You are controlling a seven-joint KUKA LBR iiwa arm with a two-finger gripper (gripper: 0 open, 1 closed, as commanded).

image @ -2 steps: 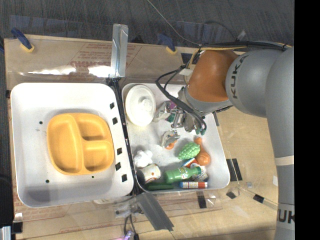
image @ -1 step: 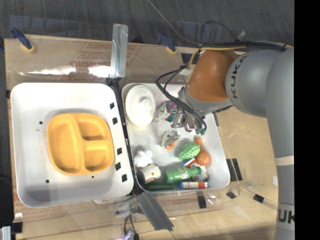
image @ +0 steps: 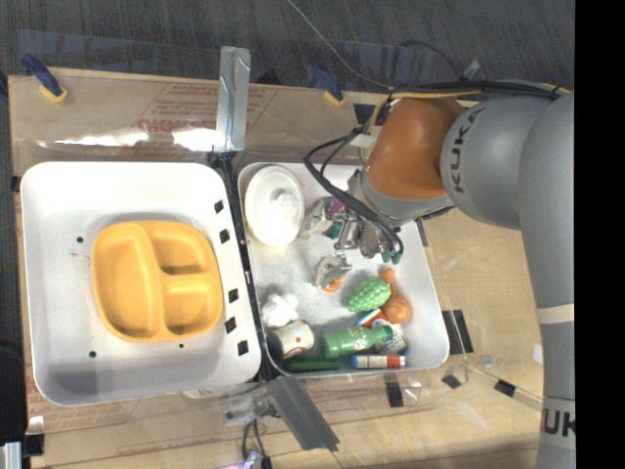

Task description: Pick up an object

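I watch the end effector [image: 344,247], grip unreadable, low in the right bin [image: 430,291], where crowded toys risk a snag.

- A robotics lab: an industrial arm [image: 508,164] over a bench [image: 127,101] with two taped-down white bins [image: 39,262].
- Loose cables [image: 293,8] cross the dark floor.

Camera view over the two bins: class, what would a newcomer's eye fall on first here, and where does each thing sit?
First, the yellow divided tray, lying alone in the left bin. Next, the grey arm with its orange band, reaching from the right over the right bin, its gripper low among the clutter. Below it lie a white bowl, a green knobbly toy and a green bottle.
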